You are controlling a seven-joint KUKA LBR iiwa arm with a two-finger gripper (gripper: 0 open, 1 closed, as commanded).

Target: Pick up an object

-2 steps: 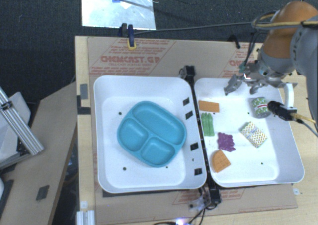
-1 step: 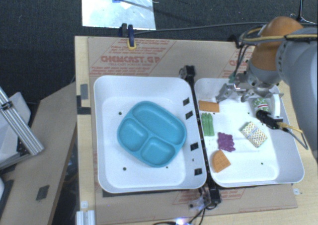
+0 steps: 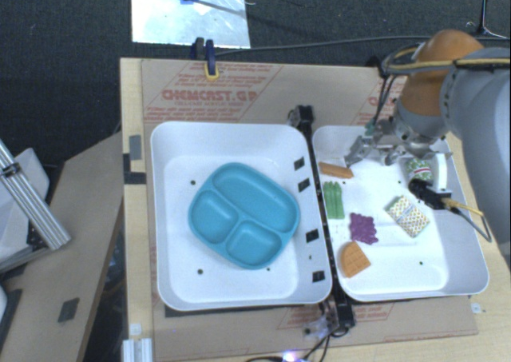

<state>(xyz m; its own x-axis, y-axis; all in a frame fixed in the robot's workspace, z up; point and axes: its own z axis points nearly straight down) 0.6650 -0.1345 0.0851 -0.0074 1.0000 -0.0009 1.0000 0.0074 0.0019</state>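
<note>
Objects for picking lie in the right bin (image 3: pixel 467 272): an orange stick (image 3: pixel 335 169), a green piece (image 3: pixel 334 199), a purple cluster (image 3: pixel 363 228), an orange wedge (image 3: pixel 354 259) and a patterned block (image 3: pixel 408 216). Above the bin's far side hangs the end effector (image 3: pixel 369 147); whether it is wide or narrow I cannot tell. A blue 3-compartment plate (image 3: pixel 243 214) sits in the left bin (image 3: pixel 172 272).

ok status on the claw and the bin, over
Claw low over right white bin. Nothing seen gripped. Nearest: orange stick-shaped piece. Green ridged piece alongside.
</note>
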